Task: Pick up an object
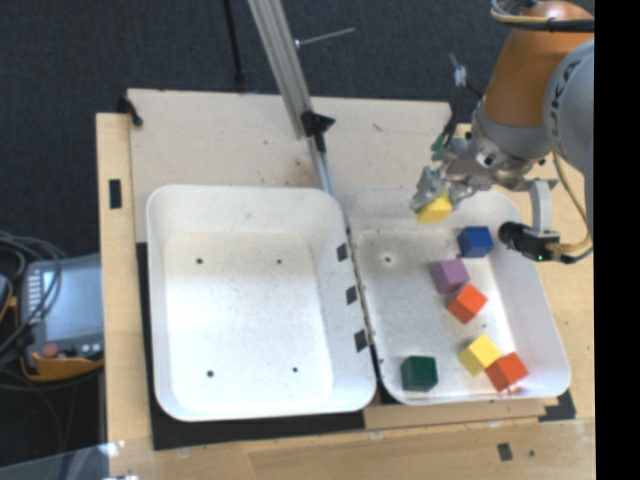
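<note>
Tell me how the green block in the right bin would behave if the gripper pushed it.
The green block looks like a rigid cube with flat faces, so it would probably slide, not roll. It sits near the right bin wall and may jam there.

Well left of the end effector [440, 193] stands a slanted silver aluminium rail [283, 58]; far off at lower left, a grey control box [60, 308] beside the tan wooden surface [200, 138].
</note>
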`<state>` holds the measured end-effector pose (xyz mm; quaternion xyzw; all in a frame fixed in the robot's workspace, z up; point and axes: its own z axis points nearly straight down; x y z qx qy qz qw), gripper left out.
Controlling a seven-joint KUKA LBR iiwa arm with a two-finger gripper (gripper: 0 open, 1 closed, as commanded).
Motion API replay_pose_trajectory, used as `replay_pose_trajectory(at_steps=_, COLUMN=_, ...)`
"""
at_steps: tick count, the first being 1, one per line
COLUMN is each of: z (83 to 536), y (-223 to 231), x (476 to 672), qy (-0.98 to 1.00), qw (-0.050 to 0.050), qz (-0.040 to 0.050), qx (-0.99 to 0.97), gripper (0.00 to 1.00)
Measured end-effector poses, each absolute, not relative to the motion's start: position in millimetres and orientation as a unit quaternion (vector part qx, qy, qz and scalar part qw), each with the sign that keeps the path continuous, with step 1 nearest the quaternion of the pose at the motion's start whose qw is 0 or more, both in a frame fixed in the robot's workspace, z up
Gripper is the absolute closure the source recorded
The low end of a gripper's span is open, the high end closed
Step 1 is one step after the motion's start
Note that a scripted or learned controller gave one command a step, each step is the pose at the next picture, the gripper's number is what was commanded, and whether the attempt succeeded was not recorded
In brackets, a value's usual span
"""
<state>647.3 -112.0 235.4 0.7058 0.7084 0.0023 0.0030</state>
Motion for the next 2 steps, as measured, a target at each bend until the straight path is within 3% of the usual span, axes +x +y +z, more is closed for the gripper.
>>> replay_pose_trajectory(at_steps=1, z=270.6, y=-113.2, x=648.2, qy=0.709, qw=0.002, qz=0.0013, qx=0.705, gripper=1.00)
replay_pose_trajectory(at_steps=2, z=275.7, y=-68.6, x=620.1, qy=0.709, qw=0.000, qz=0.0000, qx=0.705, gripper=1.00)
